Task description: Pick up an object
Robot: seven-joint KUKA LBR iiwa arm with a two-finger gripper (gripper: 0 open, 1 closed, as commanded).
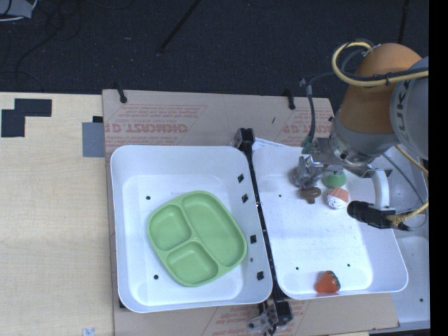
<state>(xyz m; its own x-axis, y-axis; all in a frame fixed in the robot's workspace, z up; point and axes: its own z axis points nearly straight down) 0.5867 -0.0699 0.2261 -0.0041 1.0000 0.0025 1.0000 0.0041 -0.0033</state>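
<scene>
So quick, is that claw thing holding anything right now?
Gripper: low in the right bin, right by a small brown object; whether it grips it cannot be told.

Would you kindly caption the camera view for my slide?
Gripper low in right white bin; green divided plate in left white bin.

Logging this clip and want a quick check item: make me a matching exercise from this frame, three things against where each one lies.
Things:
1. green divided plate
2. red strawberry-like toy
3. gripper

Places:
A. near edge of the right bin
B. far part of the right bin, over small objects
C. in the left bin

Pairs: 1-C, 2-A, 3-B
</scene>
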